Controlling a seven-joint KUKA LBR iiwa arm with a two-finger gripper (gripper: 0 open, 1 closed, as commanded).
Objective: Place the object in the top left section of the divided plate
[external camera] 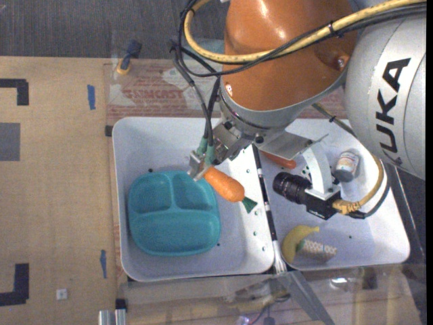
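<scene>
The gripper (pixel 201 168) hangs over the plate's (pixel 174 213) far right rim in the left bin (pixel 128 147). Its fingers pinch the carrot (pixel 225 185) by the orange tip. The carrot lies tilted, touching the plate's right edge, green end toward the bin's right wall. A banana (pixel 298 239) lies in the right bin (pixel 379 246).
</scene>
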